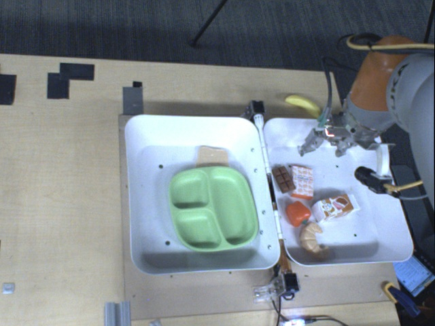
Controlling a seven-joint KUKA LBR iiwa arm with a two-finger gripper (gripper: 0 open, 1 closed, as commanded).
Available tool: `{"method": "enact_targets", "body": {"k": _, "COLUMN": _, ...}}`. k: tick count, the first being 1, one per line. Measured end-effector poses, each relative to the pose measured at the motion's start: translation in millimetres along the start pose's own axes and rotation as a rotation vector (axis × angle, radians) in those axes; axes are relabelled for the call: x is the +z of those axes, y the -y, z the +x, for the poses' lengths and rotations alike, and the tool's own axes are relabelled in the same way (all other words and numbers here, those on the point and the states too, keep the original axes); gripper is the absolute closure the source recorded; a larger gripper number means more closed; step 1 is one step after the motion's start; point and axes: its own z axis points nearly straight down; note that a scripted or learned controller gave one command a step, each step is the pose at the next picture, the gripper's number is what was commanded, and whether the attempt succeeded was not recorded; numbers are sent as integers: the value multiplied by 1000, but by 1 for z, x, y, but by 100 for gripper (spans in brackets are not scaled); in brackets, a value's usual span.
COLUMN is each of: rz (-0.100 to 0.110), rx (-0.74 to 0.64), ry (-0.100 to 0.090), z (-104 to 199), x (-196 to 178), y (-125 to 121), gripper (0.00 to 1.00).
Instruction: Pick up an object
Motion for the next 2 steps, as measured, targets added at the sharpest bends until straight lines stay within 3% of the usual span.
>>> {"method": "enact_targets", "body": {"k": 1, "rz": -2, "rx": 4, "ry": 1, "z": 37, "x": 28, "y": 57, "gripper": 0}}
{"method": "enact_targets", "body": {"k": 2, "rz": -7, "rx": 4, "ry": 1, "z": 37, "x": 17, "y": 56, "gripper": 100}}
